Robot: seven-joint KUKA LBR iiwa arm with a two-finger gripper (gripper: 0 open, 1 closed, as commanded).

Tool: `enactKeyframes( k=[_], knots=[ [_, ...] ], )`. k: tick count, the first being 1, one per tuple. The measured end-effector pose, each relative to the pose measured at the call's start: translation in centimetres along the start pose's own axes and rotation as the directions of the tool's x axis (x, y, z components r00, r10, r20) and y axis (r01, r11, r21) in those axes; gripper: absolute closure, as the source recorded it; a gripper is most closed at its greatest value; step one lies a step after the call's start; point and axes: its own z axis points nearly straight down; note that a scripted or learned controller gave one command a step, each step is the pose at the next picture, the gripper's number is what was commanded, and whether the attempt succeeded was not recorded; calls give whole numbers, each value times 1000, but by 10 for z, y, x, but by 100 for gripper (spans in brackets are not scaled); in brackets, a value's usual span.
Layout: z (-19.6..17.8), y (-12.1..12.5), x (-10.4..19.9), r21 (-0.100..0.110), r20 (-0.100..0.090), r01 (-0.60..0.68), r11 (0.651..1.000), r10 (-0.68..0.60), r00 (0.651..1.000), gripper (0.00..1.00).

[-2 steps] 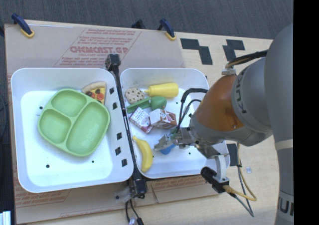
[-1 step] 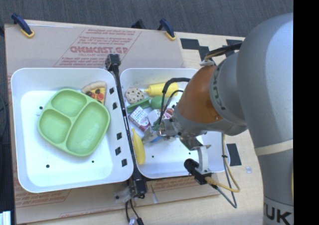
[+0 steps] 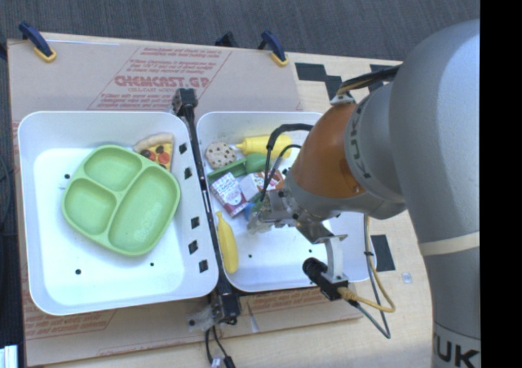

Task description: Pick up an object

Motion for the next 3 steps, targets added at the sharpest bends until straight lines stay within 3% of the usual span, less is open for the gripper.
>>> enactKeyframes(
  k=[3],
  knots=[
    [-30,3,0,0,0,13,1000,-13,1000,100]
  ],
)
